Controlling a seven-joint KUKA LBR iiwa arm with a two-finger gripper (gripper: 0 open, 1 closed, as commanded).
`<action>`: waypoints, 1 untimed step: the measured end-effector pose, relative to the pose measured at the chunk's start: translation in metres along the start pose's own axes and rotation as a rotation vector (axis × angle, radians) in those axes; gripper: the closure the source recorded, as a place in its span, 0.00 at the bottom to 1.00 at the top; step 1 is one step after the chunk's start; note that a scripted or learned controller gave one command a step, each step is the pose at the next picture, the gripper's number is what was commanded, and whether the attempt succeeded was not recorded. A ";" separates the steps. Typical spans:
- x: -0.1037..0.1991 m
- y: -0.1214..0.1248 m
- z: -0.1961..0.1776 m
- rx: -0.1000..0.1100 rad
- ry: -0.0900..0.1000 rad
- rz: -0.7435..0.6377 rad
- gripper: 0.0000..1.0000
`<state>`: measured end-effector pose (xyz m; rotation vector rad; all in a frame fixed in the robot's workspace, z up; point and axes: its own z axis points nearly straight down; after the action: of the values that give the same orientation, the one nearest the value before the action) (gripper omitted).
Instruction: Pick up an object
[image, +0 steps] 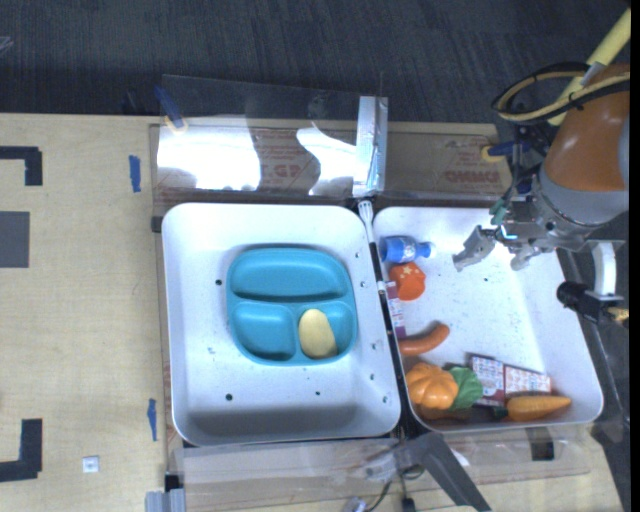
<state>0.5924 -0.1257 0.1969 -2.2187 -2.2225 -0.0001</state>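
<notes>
Over the right bin (560, 330), upper area, the gripper (497, 247) hangs with fingers spread wide, nothing between them. One fingertip points left toward the bin's bare floor, the other sits closer to the wrist.

Candidates, all in the right bin:
- blue-capped bottle (403, 248) against the left wall, top corner
- red tomato-like piece (406, 282) just below it, touching or nearly so
- sausage (424, 338) lying at a slant, mid-left
- orange pumpkin (432, 388) with green leafy piece (466, 387) pressed against it
- flat printed box (505, 377) and carrot (538, 405) along the bottom wall

Left bin (200, 390) holds a blue divided tray (285, 275) with a yellow egg-shaped item (317, 332) in its lower right compartment. Well apart from the gripper.

Risks, as I read it:
- Straight descent from here lands on bare floor; closes on air.
- Bottle and tomato hug the divider wall. A finger likely clips the wall or can't get behind them; round shapes squirt out sideways.
- Bottom cluster is packed. Fingers land on top of neighbours, or pinch two things and drop both on lift.
- Box lies flat, poor purchase for two fingers.
- Sausage is the most isolated, but fingers need to straddle its short axis; wrong yaw just rolls it.

Can't judge the gripper's height above the floor from this slant.
</notes>
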 end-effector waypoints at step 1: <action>0.029 -0.020 0.092 0.006 0.000 -0.050 0.00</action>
<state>0.5722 -0.0964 0.1048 -2.1596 -2.2732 0.0064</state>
